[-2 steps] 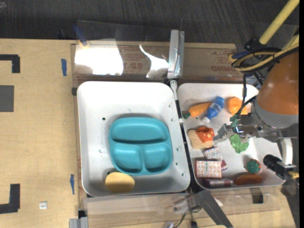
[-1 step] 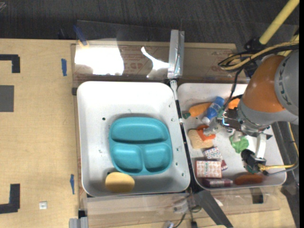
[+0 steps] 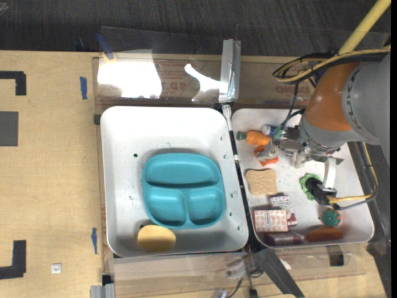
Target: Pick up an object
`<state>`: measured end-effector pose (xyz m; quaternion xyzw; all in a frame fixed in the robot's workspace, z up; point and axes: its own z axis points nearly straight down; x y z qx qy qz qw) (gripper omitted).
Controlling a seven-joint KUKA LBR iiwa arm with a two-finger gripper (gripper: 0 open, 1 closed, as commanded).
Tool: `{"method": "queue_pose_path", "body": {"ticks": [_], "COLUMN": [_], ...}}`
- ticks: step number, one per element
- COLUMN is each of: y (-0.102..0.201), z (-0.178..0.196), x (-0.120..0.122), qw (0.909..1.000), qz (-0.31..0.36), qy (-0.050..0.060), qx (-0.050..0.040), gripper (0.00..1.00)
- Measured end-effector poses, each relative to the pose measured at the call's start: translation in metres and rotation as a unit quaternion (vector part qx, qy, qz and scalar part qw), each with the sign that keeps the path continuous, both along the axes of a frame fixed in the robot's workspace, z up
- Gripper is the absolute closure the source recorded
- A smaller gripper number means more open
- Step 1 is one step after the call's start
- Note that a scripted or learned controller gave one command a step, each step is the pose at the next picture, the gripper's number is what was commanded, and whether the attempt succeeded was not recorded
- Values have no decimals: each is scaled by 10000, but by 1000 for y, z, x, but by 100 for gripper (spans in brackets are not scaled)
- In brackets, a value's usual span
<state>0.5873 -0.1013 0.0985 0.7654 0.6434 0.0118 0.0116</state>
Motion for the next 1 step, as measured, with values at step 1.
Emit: {"method": "queue_pose_path", "body": {"ticks": [1], "y": [0], "z": [11], "x": [1], "qw": [10000], "qz": [-8], "qy": [-8], "qx": [9], "gripper": [100]}}
